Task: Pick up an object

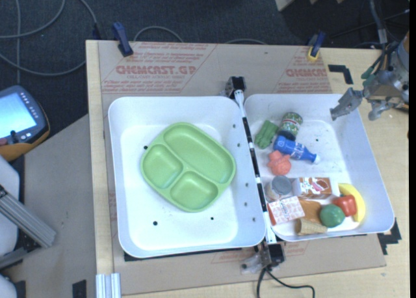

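My gripper (359, 103) hangs open and empty over the far right corner of the right bin (372, 160), clear of the clutter, so I judge no pick has begun. Candidates lie below: a blue bottle (294, 149), a green can (291, 123), a banana (355, 198). The left bin (127, 186) holds a green divided plate (188, 166).

Single fixed camera above bench (195, 69), looking down at slant, both white bins (130, 225) fully in frame.
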You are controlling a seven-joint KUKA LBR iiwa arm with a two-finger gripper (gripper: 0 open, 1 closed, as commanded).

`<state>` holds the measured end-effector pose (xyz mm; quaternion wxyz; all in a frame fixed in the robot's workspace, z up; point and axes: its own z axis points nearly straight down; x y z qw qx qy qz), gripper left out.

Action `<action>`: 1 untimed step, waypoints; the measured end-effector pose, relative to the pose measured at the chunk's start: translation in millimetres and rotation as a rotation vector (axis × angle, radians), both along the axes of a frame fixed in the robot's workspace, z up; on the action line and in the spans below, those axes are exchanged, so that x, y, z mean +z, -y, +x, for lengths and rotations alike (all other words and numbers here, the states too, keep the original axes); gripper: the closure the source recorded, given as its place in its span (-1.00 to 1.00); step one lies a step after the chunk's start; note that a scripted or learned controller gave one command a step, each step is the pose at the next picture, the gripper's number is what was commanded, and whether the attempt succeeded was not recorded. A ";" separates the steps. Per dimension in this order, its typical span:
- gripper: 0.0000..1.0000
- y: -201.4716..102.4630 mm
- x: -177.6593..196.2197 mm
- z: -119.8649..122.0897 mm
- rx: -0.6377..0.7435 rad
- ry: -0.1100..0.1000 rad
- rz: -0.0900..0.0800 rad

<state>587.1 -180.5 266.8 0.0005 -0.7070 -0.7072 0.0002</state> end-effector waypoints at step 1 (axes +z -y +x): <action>-1.00 -72.8 -90.6 37.8 0.008 -0.006 0.004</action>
